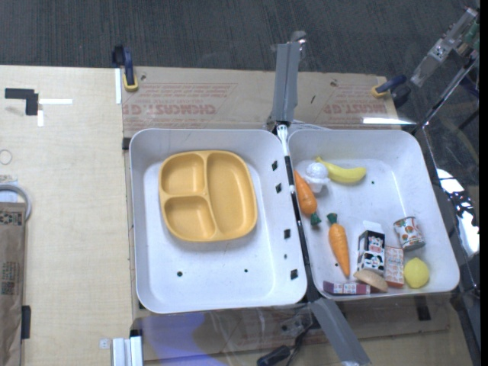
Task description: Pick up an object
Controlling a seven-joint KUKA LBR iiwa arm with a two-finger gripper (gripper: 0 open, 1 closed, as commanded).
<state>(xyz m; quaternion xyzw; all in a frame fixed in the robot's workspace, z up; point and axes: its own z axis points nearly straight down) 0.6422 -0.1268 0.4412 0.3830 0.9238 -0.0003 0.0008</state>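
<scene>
Banana [342, 173] lies crosswise in right bin [396, 145], stem end pointing left.

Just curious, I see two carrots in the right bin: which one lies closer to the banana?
The upper carrot, just left of the banana beside the bin's left wall. The other carrot lies lower, nearer the small cartons.

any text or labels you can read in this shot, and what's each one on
Red lettering on the cardboard sheet behind the bins, printed upside down and repeated twice: it looks like "CHEMCAST GP", though the letters are faint.
Small milk carton with a cow pattern: print too small to read.
Small can: label too blurred to read.
Flat red-and-white packet: print too small to read.
Brown paper bag at the left edge: marking too blurred to read.
</scene>
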